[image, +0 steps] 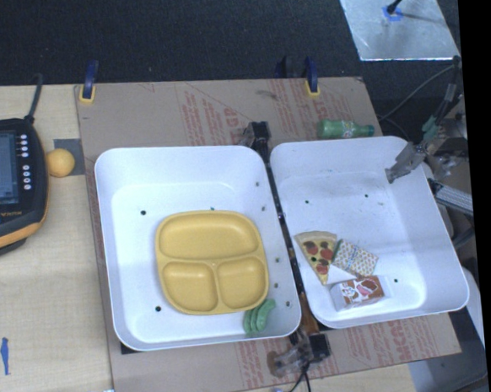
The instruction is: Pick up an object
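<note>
In the right bin (417, 220), near its front left, lie a toy pizza slice (316, 251), a patterned packet (355, 259) beside it, and a red and white packet (358, 291) just in front. The left bin (118, 192) holds a yellow divided plate (210, 260), with a small green object (258, 317) at the plate's front right corner. My gripper (402, 165) hangs over the far right corner of the right bin, well apart from all the objects, and I see nothing in it.
A green bottle (345, 128) lies on the cardboard behind the right bin. A control pendant (4, 189) and a yellow ball (60, 161) sit on the bench to the left. Blue clamps (310, 69) hold the cardboard's far edge.
</note>
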{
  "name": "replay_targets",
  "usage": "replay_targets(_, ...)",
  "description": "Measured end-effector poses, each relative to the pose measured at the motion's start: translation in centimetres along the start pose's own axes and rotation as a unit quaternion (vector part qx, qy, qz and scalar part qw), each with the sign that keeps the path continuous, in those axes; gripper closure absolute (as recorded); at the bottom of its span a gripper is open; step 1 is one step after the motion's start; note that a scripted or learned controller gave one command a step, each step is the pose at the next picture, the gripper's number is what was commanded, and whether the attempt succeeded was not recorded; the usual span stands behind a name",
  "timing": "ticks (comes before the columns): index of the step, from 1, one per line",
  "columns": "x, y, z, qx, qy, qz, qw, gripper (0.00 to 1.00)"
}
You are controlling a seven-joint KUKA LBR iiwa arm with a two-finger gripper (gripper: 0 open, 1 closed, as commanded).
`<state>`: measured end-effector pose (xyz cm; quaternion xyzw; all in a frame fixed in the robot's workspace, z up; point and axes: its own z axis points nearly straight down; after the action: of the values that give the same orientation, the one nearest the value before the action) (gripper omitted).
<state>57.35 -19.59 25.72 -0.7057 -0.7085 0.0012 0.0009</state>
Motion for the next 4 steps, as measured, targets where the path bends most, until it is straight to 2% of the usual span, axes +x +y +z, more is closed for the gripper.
replay_targets(1,6.2,-4.5,6.2,0.001,0.000,-0.001,1.0000,0.00)
replay_targets(2,10.2,-9.7,11.2,0.001,0.000,0.000,1.0000,0.00)
replay_targets(3,0.4,-3.0,16.3,0.000,0.000,0.001,1.0000,0.00)
replay_targets(4,4.9,-4.0,4.3,-0.001,0.000,0.000,1.0000,0.00)
